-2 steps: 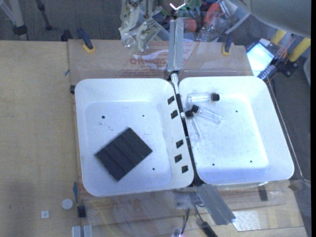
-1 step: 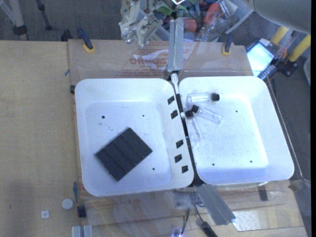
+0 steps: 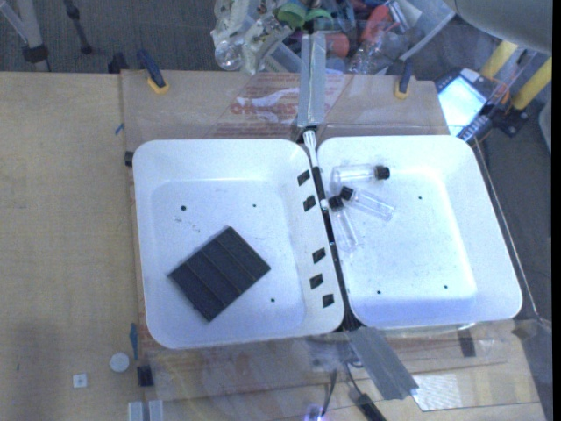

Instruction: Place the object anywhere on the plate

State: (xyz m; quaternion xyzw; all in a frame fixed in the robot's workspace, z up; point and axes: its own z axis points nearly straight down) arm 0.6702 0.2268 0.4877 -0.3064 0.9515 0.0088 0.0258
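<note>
Lying in the right bin (image 3: 456, 270), the clear vials (image 3: 364, 191) are well apart from the dark plate (image 3: 219, 272) in the left bin (image 3: 175, 174); nothing placed, claw's state unknowable.

1. Plate (image 3: 219, 272): dark grey, flat, square with ribbed strips, turned diamond-wise, lying in the left bin's lower-left part.
2. Clear vials: one (image 3: 359, 174) with a black cap, lying flat at the right bin's upper left; a second (image 3: 364, 202), black-capped, just below, angled; a third (image 3: 343, 232), clear, beside the divider.
</note>
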